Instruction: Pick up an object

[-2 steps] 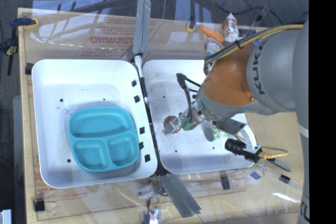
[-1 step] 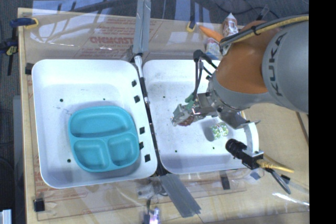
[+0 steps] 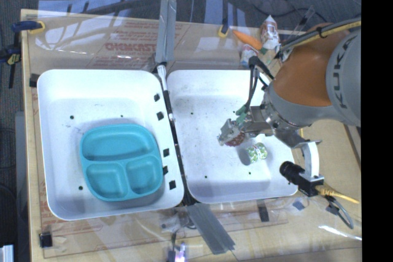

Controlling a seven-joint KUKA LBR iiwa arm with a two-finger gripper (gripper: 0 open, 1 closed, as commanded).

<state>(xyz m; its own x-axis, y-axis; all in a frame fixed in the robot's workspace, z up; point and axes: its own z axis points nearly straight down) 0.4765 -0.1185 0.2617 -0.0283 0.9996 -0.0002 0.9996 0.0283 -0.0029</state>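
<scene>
Your tool [image 3: 232, 132] sits low over the right bin [image 3: 196, 184], reaching in from the right under the grey wrist and its orange band, and you cannot tell from this slanted look whether it has closed on anything or how wide it stands; the metal and wiring at its tip run together with the clutter below. What matters for the coming move is the small roundish object [image 3: 256, 153], pale with green marks, lying on the bin floor just beside the tool, to its right and a little nearer the near edge, partly tucked under the wrist. It looks compact, with no clear long axis to line up on. So, judging from here, you would have to shift the tool right and toward the near wall to centre over it. Over in the left bin [image 3: 55, 95] a blue divided tray [image 3: 121, 161] lies well apart from the tool.
</scene>
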